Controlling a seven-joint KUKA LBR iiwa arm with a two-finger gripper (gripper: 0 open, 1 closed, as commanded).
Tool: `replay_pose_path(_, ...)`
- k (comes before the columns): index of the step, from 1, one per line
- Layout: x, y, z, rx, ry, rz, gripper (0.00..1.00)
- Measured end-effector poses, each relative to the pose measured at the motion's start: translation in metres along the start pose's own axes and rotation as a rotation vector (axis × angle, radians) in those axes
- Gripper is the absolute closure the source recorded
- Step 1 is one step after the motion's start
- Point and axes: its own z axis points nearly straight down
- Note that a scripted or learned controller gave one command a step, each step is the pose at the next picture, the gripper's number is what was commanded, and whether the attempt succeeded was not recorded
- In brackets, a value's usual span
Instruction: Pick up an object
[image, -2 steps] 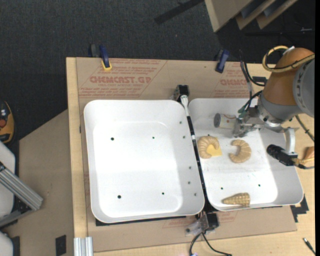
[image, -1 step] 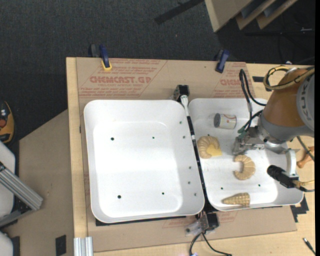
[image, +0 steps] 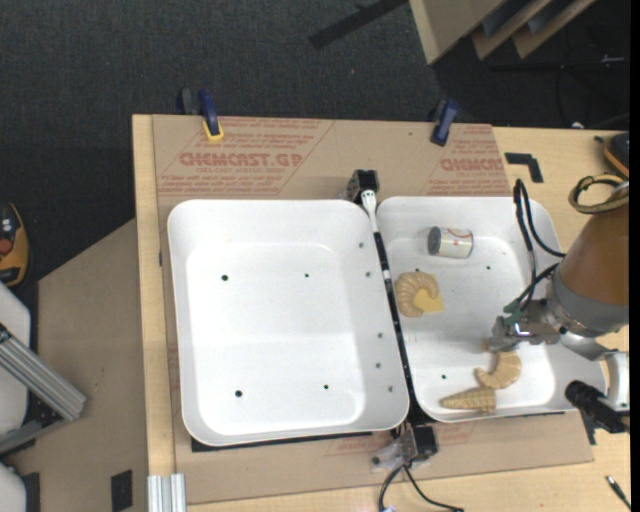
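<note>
In the right-hand shallow white plastic bin lie four small things. Toward its upper middle rests a short white cylinder with a grey end cap and a red mark, lying on its side. Below it and nearer the divider sits a tan, coiled shell-like piece with a yellow patch. At the lower right of that bin a curved tan croissant-shaped piece lies just above a tan ridged cone, which points left along the bin's bottom wall; the two nearly touch.

The grey arm with its orange band comes in from the right edge of the frame, and its two-finger gripper hangs low over the bin's right side, just above the croissant-shaped piece. Whether it is clenched or released I cannot tell from here; nothing shows between its tips.

The left-hand shallow white plastic bin spreads wide across the middle of the frame, its floor dotted with small dark holes. The two bins meet along a dark seam, and both sit on a brown cardboard sheet clipped at its top edge.
</note>
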Motion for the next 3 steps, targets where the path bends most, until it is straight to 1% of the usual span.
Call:
replay_pose_path(1,0.079,-0.005,-0.19,-0.026,-0.003,-0.014,1.0)
replay_pose_path(2,0.127,0.013,-0.438,-0.03,-0.003,-0.01,1.0)
replay_pose_path(3,0.17,0.0,-0.302,0.008,-0.002,-0.009,1.0)
